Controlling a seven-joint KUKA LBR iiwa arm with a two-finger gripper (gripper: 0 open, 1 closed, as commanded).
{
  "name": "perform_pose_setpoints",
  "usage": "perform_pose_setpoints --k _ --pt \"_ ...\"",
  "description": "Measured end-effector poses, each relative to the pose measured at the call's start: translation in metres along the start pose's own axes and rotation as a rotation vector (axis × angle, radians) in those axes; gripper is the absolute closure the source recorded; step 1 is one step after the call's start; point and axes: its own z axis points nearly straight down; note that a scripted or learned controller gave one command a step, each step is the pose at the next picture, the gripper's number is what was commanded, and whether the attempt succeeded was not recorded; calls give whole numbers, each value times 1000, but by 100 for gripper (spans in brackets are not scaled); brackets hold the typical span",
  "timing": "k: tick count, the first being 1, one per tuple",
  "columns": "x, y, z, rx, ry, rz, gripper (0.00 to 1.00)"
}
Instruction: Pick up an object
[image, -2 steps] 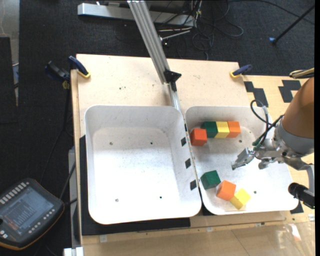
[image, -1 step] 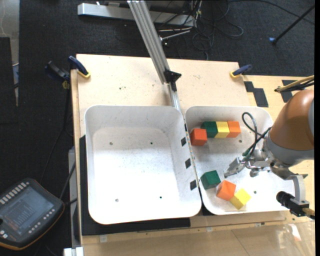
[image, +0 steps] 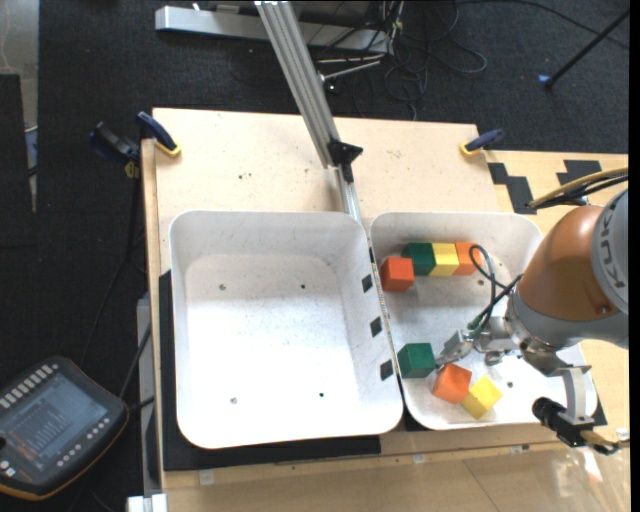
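My gripper (image: 463, 347) hangs low over the near half of the right bin (image: 520, 232), under the grey arm with its orange band (image: 568, 262). Just left of it lies a green block (image: 415, 358). An orange block (image: 452, 382) and a yellow block (image: 482, 396) sit right below it, touching each other. At the far side of the same bin stands a row of blocks: orange (image: 397, 271), green (image: 420, 258), yellow (image: 445, 258) and another orange (image: 465, 254). I see nothing held in the gripper.
The left bin (image: 185, 250) sits beside the right one, sharing a middle wall with black clips (image: 377, 325). A slanted metal bar (image: 305, 90) runs from the back to the bins' junction. A pendant (image: 45, 425) lies at the lower left off the bench.
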Motion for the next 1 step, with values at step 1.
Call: perform_pose_setpoints --k 1 --pt "0 1 -12 -3 1 0 100"
